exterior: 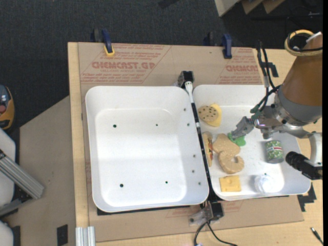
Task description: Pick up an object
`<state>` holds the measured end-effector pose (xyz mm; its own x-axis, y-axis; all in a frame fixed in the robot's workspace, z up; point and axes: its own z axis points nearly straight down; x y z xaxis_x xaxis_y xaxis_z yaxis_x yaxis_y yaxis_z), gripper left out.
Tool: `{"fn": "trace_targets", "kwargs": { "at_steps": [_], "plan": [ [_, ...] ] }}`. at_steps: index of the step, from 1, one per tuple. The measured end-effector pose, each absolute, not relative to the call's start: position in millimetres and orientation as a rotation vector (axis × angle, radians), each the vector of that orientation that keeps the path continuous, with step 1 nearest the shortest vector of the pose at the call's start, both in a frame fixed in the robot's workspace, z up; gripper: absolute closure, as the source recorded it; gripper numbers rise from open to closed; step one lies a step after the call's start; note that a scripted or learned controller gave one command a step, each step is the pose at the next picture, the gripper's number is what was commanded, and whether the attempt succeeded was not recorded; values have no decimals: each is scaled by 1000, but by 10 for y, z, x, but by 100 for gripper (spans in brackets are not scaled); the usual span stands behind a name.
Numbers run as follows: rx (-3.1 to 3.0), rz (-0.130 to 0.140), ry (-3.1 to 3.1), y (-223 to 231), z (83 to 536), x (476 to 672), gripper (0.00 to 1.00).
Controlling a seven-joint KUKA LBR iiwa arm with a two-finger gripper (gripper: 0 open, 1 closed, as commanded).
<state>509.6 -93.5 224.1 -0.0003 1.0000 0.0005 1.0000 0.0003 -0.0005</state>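
grey gripper [242, 132] touching green object [238, 138], right bin [294, 186]

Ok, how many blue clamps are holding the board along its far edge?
2. One blue clamp sits on the far edge of the board above the left bin; the other blue clamp is above the right bin. The arm may hide more at right.

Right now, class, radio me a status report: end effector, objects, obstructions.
End effector low over right white bin. Beneath it: small green object, tan round biscuits. Nothing seen held. Green can close by.
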Motion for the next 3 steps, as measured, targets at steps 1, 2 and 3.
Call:
{"fn": "trace_targets", "kwargs": {
  "at_steps": [1, 2, 3],
  "plan": [
    [-2217, -4, -2230, -573, 1826, 5777, 0],
    [-2227, -1, -2210, -1166, 816, 5380, 0],
    [-2223, -9, -2233, -1014, 866, 6271, 0]
  ]
}}
